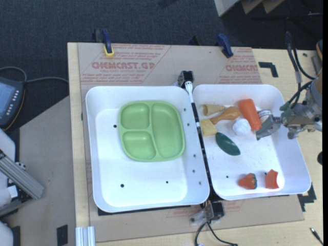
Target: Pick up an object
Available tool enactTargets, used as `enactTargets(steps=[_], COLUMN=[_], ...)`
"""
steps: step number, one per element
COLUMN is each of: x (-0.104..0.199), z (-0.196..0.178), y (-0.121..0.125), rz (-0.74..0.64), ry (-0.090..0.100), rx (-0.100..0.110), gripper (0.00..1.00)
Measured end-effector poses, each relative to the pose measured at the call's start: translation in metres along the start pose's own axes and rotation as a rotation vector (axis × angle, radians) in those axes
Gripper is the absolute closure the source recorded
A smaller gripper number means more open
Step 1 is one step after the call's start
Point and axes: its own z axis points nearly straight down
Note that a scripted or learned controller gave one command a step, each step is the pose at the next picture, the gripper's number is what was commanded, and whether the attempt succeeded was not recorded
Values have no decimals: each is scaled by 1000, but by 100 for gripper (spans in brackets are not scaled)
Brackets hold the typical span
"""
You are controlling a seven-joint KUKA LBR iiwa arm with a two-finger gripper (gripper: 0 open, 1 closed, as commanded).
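Note:
My gripper (265,122) hangs over the right bin (292,158), reaching in from the right. Its fingers stand open, with nothing between them. Just left of the fingertips lie an orange carrot (248,113) and a white ball (240,127). A dark green pickle-shaped piece (227,143) lies lower left of them. Further left are a tan drumstick (220,113) and a yellow block (207,127). Near the bin's front edge sit a red strawberry (247,181) and a small red-orange piece (271,178).
The left bin (102,168) holds a light green divided plate (152,130). The bins' shared rim (199,137) runs down the middle. Clamps (107,42) sit at the bench's back edge. Cables (297,65) hang at the right, near the arm.

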Motion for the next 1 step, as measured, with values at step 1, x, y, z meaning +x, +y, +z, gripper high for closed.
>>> enactTargets(steps=[1], x=[0], z=[-5], y=[2], rz=[-3], ry=[-2], rx=[-12], gripper=[0])
